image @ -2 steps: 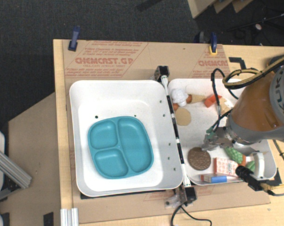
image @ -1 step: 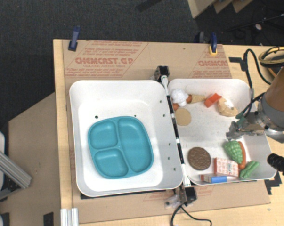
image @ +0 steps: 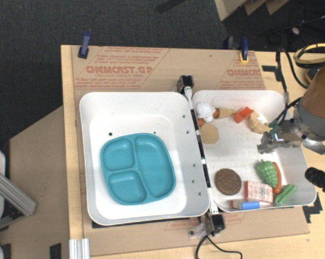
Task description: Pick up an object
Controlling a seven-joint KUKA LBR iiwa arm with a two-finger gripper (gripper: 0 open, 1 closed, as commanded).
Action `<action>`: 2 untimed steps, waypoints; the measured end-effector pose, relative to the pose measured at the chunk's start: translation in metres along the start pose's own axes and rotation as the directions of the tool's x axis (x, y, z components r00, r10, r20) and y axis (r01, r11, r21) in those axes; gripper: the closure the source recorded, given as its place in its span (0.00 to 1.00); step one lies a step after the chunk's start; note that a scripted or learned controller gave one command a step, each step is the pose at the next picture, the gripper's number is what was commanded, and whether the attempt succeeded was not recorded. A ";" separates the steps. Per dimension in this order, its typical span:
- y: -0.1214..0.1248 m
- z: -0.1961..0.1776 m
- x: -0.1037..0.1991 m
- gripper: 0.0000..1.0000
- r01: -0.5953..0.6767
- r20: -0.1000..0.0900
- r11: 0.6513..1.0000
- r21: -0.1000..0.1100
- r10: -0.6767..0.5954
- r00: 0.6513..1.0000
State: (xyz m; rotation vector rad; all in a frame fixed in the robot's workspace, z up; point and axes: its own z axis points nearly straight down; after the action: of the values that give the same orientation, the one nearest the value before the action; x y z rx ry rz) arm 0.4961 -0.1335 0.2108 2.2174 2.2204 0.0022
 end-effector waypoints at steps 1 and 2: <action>0.044 -0.023 -0.003 1.00 0.001 0.001 1.000 -0.003 -0.001 1.000; 0.042 -0.022 -0.003 0.00 0.000 -0.001 1.000 0.002 0.000 1.000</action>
State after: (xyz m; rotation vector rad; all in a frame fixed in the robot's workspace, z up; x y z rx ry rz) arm 0.5376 -0.1362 0.2331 2.2193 2.2213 0.0003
